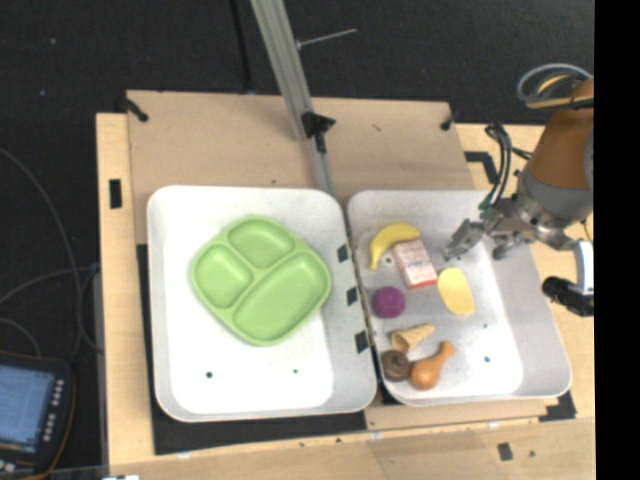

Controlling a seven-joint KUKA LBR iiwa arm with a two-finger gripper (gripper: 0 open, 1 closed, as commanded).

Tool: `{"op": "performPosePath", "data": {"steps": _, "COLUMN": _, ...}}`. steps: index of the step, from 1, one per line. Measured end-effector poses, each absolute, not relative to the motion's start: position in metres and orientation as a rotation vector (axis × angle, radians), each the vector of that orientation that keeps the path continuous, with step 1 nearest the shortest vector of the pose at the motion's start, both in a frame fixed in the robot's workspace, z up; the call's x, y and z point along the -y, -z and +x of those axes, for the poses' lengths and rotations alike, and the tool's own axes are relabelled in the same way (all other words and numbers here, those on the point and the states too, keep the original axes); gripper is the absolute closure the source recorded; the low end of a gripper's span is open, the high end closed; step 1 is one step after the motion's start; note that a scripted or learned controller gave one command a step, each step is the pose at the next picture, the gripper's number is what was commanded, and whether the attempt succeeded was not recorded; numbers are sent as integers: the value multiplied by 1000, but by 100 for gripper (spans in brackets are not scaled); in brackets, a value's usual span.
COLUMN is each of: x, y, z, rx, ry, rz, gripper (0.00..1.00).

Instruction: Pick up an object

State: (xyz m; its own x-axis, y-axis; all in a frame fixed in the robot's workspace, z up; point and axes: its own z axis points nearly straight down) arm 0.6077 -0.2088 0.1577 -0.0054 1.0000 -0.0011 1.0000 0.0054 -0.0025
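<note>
Grey tool [478,239] is hovering over the right bin [535,363], apparently spread open and gripping nothing, just beside the yellow piece [456,292] and small carton [413,264], seemingly lining up a grasp.

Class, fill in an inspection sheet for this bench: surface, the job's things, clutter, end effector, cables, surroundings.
Surface: two white bins, left bin and right bin, side by side on a wooden bench.
Job's things: in the right bin, banana, small carton, yellow piece, purple ball, cone, brown piece, orange piece.
Clutter: green divided plate in the left bin.
End effector: end effector over the right bin's upper right, holding nothing.
Cables: black cables beside the arm.
Surroundings: metal pole, dark floor, screen.
</note>
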Motion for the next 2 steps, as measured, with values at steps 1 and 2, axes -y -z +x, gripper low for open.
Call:
{"op": "performPosePath", "data": {"steps": 1, "x": 209, "y": -105, "z": 607, "rx": 2221, "ry": -5, "rz": -2219, "gripper": 0}}
{"op": "performPosePath", "data": {"steps": 2, "x": 211, "y": -120, "z": 608, "rx": 2227, "ry": 0, "rz": -2223, "gripper": 100}}
